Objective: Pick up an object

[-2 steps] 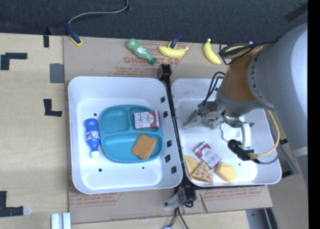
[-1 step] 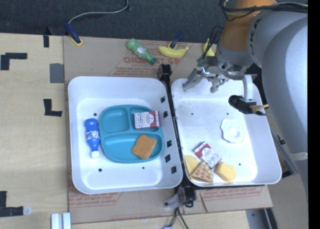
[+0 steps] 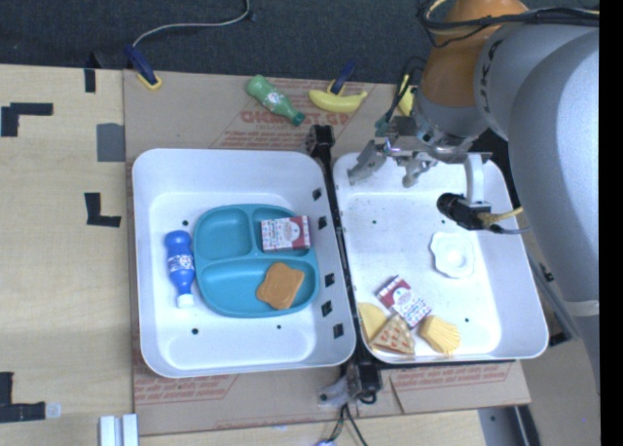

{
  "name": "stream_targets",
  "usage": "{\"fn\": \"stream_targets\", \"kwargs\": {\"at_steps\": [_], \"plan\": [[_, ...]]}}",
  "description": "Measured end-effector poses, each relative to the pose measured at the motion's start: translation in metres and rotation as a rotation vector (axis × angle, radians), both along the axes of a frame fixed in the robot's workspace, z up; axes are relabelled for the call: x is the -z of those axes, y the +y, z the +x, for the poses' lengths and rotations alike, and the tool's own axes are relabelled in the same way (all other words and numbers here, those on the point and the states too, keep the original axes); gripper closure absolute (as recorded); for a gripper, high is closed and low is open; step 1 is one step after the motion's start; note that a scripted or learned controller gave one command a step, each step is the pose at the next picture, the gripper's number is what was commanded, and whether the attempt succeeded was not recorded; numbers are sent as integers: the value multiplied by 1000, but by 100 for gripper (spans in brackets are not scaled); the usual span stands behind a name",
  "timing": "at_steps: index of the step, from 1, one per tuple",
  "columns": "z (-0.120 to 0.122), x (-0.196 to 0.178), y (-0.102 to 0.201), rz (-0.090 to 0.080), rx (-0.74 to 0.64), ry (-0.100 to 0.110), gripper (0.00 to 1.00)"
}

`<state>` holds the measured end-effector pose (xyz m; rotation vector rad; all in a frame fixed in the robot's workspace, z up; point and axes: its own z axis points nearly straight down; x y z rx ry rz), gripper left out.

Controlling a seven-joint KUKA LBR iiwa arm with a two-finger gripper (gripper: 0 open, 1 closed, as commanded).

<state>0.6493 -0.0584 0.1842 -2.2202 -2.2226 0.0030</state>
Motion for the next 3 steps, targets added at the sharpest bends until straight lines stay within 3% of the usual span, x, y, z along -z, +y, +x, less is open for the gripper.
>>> {"fn": "stream_targets", "kwargs": {"at_steps": [1, 2, 3], "plan": [[19, 0, 26, 0, -1, -1, 0], [-20, -117, 0, 0, 1, -4, 0], [-20, -125, 0, -2, -1, -1, 100]]}}
